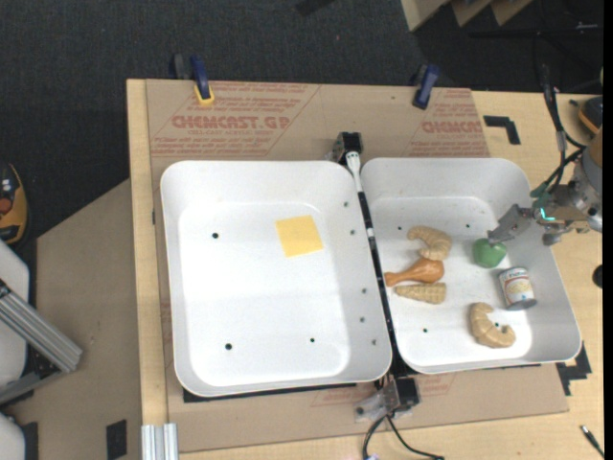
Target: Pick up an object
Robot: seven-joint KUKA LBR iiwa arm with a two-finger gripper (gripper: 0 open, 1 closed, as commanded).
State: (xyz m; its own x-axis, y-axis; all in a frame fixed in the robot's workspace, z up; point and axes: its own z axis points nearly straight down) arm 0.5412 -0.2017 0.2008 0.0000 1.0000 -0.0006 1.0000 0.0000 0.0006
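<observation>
Two shallow white bins sit side by side on the counter (287,103), which is covered with brown printed board. The left bin (192,257), well away from the jaws, carries a flat yellow square (299,236) near its middle. The right bin (450,175) lies directly under the reach of the arm (584,190), which comes in over its far right rim.

The jaws (512,223) hang at that right edge, one dark finger (508,226) slanting down toward the bin floor; how far apart they stand cannot be told from this angle, and nothing can be seen held between them.

Just below the jaws, almost touching the finger tip, sits a small green round object (490,251). A little further below it, a small tin (517,287) with a light label lies on its side. Beyond the green object, away from the jaws toward the bin divider, are a tan pastry-like piece (430,241), an orange-brown drumstick shape (417,274) and a pale ridged piece (422,292) just beneath it. Farthest below the jaws, near the bin's front rim, rests a curled tan croissant-like piece (490,326).
</observation>
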